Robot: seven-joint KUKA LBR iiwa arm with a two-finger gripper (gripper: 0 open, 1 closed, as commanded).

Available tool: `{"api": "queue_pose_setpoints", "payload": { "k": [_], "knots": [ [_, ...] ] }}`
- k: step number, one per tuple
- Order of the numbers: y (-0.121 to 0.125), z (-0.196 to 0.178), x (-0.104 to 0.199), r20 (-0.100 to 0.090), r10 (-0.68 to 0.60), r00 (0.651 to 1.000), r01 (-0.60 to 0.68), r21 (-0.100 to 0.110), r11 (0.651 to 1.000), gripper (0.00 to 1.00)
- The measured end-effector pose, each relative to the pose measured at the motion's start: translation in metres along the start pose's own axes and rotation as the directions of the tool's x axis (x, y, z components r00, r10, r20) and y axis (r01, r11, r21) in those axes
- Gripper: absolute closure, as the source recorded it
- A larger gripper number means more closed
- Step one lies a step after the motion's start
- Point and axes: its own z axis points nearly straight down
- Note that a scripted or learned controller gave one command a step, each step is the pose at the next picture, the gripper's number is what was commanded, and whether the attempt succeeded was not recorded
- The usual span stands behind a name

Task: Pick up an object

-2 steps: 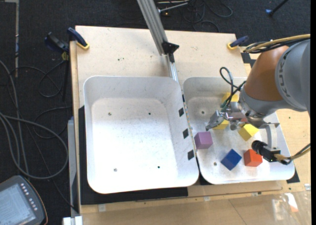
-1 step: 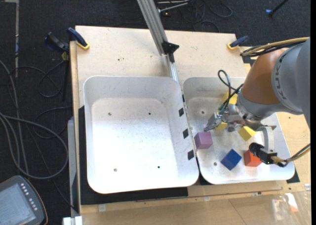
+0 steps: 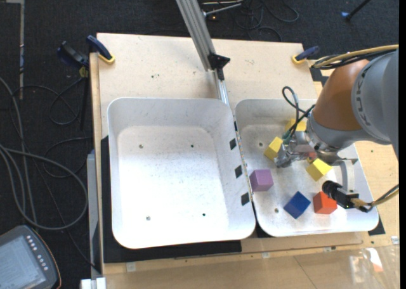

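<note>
My arm (image 3: 355,101) comes in from the right edge of the frame, its orange band over the upper part of the right bin (image 3: 254,116), and my pincer (image 3: 287,158) hangs low over that bin's middle. From this angle I cannot tell how it is set, nor whether anything sits in it. Just to the upper left of it lies a yellow block (image 3: 273,148), close beside the tip. Another yellow block (image 3: 318,168) lies to the lower right of my wrist, and a third bit of yellow (image 3: 299,124) shows above, partly hidden by my arm and its cables. Below and left of the pincer a purple block (image 3: 261,180) rests near the bin's left wall. Lower still, toward the bottom of the frame, a blue block (image 3: 297,205) and a red block (image 3: 324,203) sit near each other. The left bin (image 3: 120,116) takes up the centre-left of the frame, touching the right one along their shared edge. Both rest on a pale board (image 3: 165,66) with yellow-tipped clamps (image 3: 100,49) at its upper corners.
</note>
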Motion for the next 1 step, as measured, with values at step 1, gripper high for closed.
{"api": "queue_pose_setpoints", "payload": {
  "k": [1],
  "knots": [
    [0.0029,-0.0637,0.0023,0.001,-0.003,1.0,0.003,-0.006,1.0,1.0]
  ]
}}
